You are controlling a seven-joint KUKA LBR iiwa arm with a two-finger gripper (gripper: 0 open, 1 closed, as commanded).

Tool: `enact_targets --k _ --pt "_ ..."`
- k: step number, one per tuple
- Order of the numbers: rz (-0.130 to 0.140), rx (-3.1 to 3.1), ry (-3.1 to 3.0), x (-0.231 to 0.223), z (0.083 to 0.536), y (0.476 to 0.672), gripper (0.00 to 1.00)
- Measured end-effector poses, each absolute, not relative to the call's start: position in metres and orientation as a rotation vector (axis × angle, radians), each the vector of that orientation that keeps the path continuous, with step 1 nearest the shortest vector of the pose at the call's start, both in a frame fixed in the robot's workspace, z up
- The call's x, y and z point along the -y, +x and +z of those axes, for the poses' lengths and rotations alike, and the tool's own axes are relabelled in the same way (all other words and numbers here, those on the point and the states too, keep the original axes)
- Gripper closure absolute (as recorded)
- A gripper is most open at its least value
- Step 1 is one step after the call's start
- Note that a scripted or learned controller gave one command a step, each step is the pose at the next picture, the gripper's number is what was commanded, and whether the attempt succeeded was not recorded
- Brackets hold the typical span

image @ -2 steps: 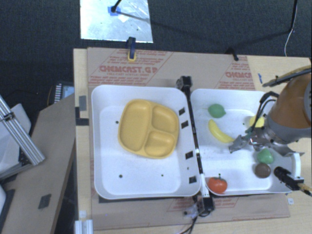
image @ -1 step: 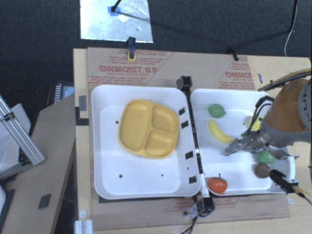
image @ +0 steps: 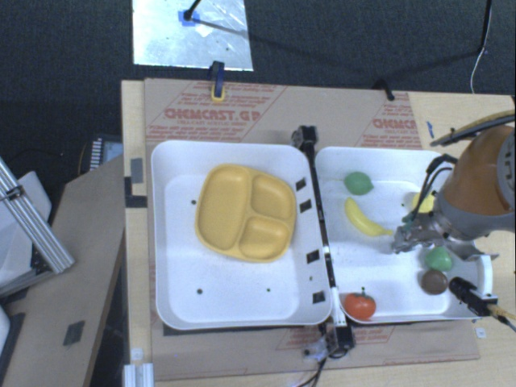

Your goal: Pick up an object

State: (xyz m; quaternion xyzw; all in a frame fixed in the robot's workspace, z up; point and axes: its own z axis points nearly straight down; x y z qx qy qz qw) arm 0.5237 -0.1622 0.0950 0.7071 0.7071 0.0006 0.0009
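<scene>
Tool point(image: 401, 241): low in the right bin point(image: 379, 161), just beside the banana's point(image: 364, 218) right end; grip state cannot be told.
Banana: lies diagonally mid-bin, apart from the lime point(image: 359, 183).
Handling: likely light, rigid plastic, smooth and curved, so it may slip.
Hold: across its narrow middle.
Others: tomato point(image: 359, 305), brown ball point(image: 434, 280).

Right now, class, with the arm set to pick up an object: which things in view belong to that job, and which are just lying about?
Belong to the job:
gripper
banana
green round fruit
small green piece
brown piece
tomato
right bin

Lying about:
yellow divided plate
left bin
foil sheet
yellow clamp
</scene>
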Motion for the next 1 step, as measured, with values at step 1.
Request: enact_targets --k 1 --pt "0.003 -2.223 2.215 0.1643 0.1378 0.5265 1.00"
